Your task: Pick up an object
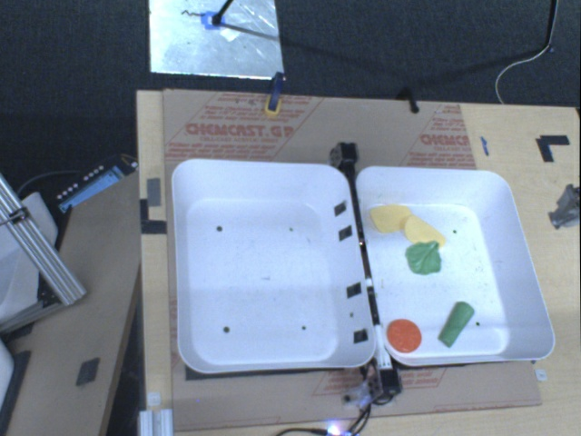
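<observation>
We see the gripper (565,205) at the bench's right edge, well outside the right bin (522,243); we cannot tell the claw's state. Near the bin's left wall lie yellow pieces (404,222), a leaf (424,258), cylinder (456,323) and disc (404,336). The flat disc by the wall risks a failed pinch.

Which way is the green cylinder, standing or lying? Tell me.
Lying. The green cylinder shows its long side, slanted on the right bin floor beside the orange disc.
</observation>
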`<action>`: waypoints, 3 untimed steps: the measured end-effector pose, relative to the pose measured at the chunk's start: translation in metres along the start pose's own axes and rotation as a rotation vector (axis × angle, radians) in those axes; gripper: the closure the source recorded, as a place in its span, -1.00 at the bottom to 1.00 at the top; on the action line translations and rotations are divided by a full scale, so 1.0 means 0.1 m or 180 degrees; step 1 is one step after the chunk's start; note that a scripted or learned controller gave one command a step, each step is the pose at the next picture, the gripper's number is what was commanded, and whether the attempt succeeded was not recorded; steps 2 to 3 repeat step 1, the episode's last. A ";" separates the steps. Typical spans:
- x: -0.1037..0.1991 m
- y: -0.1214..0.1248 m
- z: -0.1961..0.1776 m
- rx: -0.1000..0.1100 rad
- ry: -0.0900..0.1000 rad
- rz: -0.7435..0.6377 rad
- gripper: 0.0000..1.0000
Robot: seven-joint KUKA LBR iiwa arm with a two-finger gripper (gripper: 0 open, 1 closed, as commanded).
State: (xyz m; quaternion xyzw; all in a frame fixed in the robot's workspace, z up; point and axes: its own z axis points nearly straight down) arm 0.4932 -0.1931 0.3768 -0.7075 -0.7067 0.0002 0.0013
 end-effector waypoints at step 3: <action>-0.14 0.39 -0.77 -0.0044 -0.0021 -0.0021 1.00</action>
